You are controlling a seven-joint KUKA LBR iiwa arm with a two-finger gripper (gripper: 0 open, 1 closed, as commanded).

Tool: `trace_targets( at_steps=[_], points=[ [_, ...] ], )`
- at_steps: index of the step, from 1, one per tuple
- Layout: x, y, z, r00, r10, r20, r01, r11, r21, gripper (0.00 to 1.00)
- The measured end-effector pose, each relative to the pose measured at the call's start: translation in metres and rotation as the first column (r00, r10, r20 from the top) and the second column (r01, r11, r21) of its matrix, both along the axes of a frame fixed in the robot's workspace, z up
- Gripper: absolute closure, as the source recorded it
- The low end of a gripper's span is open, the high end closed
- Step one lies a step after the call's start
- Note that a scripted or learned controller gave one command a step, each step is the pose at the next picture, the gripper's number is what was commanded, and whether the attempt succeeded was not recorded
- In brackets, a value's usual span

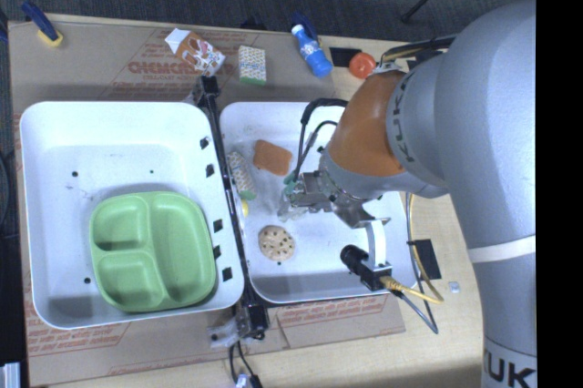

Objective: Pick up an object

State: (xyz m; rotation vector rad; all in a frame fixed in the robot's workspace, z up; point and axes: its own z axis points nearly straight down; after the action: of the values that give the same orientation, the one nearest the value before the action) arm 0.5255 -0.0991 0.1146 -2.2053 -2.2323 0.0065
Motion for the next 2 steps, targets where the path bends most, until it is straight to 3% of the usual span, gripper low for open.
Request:
trace_targets(
  at_steps=[1, 2],
  points=[
    [-0.049, -0.035, 0.113, 1.000, -0.008, 0.006, 0.008, 1.000, 0.000, 1.00],
    [-0.049, -0.077, 0.088, 1.000, -0.007, 0.002, 0.007, 1.000, 0.000, 1.00]
  ],
)
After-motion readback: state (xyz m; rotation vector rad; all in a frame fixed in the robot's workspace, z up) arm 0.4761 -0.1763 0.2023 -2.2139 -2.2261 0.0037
